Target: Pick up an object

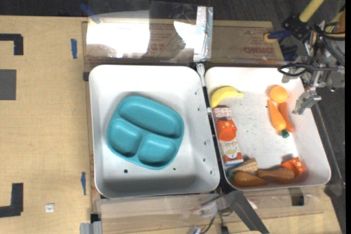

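1. Looking down from the fixed camera, I see the gripper [305, 102] at the right rim of the right bin [249, 78]; I cannot tell its state.
2. Nearest it lies the carrot [278, 116], just left of the gripper, with an orange [278, 93] touching its upper end.
3. A banana [224, 95] sits at the bin's upper left, a red packet [226, 134] below it, and a brown drumstick [266, 176] along the near wall.
4. My left bin [109, 82] carries a teal divided tray [145, 131], well apart from the gripper.
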